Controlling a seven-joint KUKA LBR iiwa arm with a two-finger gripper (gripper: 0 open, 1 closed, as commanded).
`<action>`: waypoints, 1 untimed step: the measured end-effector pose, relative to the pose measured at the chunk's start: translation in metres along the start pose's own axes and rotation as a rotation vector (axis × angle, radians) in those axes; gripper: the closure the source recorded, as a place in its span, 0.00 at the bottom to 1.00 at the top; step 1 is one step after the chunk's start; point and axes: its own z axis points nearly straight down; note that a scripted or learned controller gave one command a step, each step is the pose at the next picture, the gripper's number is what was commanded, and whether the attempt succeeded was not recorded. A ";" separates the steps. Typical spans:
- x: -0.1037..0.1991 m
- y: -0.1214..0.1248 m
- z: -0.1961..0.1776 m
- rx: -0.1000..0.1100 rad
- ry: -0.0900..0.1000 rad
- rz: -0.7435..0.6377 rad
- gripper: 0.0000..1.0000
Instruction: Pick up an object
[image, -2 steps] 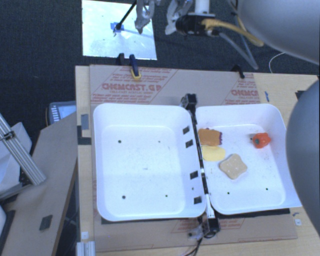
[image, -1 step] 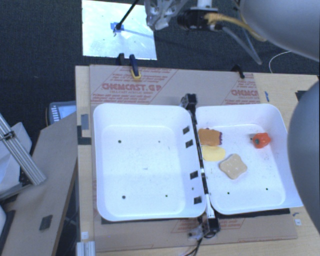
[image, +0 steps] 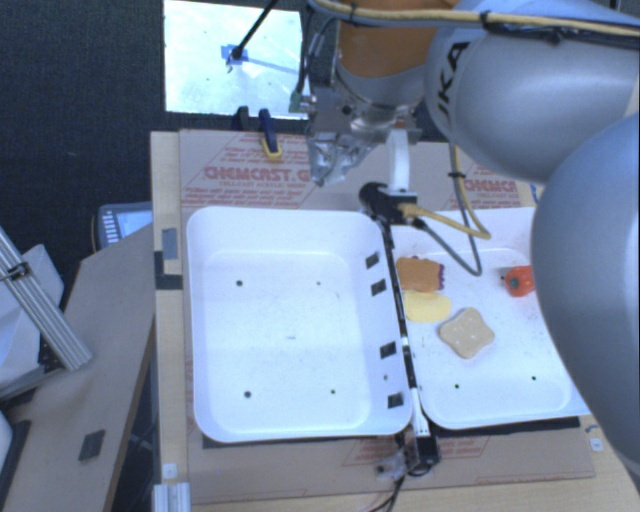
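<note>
Jaws read as slightly apart with nothing between them, though you see them small and blurred: the grasp is not yet begun.

Your arm (image: 560, 150) holds the gripper (image: 330, 165) high above the back edge of the left bin (image: 215, 400). Next you need travel right and down into the right bin (image: 520, 400). The toast (image: 466, 332) lies flat, roughly square, with no clear long axis; the yellow slice (image: 427, 307) runs left-right; the orange piece (image: 517, 281) sits apart.

left bin (image: 270, 330): plain white, dotted with small dark spots
right bin (image: 520, 380): white
toast slice (image: 466, 332): pale tan
flat piece (image: 427, 307): yellow
block (image: 420, 273): orange-brown
small object (image: 517, 281): red-orange
arm (image: 540, 90): grey, banded in orange
board (image: 250, 170): tan, lettered in red
</note>
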 end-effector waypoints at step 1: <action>0.075 -0.042 -0.033 -0.017 0.009 -0.016 1.00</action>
